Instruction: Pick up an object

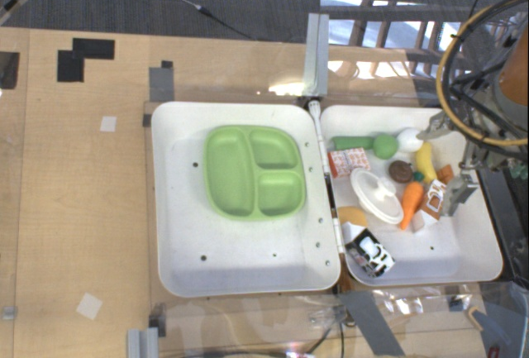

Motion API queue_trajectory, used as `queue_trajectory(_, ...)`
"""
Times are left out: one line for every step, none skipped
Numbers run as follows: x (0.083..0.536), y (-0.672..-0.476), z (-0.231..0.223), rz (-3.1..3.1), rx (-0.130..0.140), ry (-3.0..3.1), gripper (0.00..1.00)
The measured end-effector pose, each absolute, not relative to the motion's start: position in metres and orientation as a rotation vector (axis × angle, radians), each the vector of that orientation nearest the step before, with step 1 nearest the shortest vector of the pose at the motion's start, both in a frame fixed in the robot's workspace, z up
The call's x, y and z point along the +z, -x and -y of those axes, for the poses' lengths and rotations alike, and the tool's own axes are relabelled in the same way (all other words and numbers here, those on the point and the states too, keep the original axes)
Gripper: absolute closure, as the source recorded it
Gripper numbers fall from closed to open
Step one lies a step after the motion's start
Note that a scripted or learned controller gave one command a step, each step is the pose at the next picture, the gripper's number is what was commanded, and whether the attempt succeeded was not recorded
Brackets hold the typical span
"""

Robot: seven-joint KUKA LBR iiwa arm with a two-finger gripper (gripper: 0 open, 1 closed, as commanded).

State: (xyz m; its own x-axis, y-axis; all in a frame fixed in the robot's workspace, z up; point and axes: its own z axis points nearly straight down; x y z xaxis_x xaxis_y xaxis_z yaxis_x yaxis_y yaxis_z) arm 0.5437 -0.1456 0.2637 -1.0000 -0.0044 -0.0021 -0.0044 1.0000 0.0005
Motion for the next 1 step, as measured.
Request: queue_trajectory(0.1067,-0.5697,0.1573,-3.13,0.006,0.308,0.0)
